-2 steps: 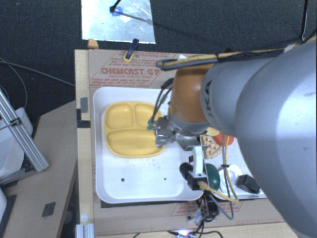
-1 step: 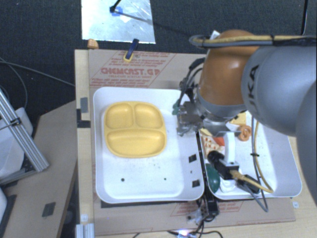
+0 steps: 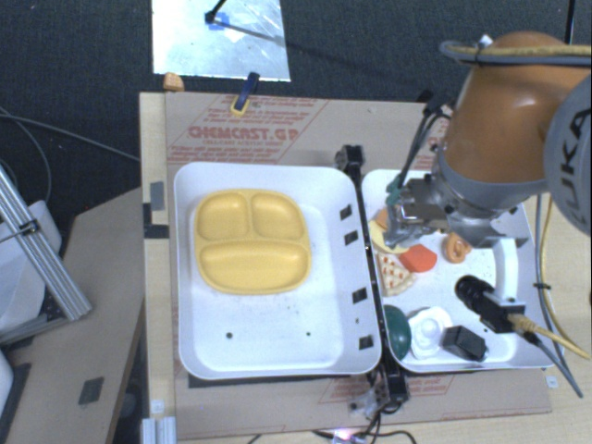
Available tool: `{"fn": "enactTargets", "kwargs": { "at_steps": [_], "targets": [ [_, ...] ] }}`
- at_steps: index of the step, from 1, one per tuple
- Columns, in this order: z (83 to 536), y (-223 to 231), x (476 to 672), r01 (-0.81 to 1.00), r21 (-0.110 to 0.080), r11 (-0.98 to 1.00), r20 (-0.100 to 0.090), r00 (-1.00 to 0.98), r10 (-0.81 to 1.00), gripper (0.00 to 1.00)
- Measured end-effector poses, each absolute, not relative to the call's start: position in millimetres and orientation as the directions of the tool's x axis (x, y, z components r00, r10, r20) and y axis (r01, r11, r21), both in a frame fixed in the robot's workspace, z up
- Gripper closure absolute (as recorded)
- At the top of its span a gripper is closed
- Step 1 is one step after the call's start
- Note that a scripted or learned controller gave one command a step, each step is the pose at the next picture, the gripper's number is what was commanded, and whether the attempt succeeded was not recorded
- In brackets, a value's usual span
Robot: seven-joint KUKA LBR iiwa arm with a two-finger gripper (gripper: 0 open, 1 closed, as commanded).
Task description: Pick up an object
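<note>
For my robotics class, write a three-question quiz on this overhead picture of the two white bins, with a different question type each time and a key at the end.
1. True or false: the yellow three-compartment plastic tray lies in the right white bin.
2. Multiple choice: the grey two-finger gripper hangs over which bin? A) the left white bin B) the right one C) neither.
3. Fill in: the waffle-patterned toy slice lies beside an orange-red toy piece, and near the front edge sits a dark ____ rounded toy next to a white lumpy toy.

Key: 1 false, since it lies in the left bin; 2 B; 3 green.
</note>
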State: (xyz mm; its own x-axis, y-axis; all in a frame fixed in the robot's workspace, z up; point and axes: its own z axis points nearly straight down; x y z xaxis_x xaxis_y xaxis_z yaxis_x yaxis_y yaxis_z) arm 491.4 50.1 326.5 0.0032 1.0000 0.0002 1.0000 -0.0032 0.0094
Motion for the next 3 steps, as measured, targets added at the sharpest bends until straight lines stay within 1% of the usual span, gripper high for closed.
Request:
{"fn": "enactTargets", "kwargs": {
  "at_steps": [1,2,3],
  "targets": [
    [437.8,192.7,543.5,1.0,0.017,0.017,0.008,-0.017,1.0,1.0],
    [302.2,234.0,523.1,1.0,-0.012,0.009,-0.002,-0.009,1.0,1.0],
    [402.5,190.4,568.9,1.0,0.013,-0.003,0.002,0.003,1.0,1.0]
  ]
}}
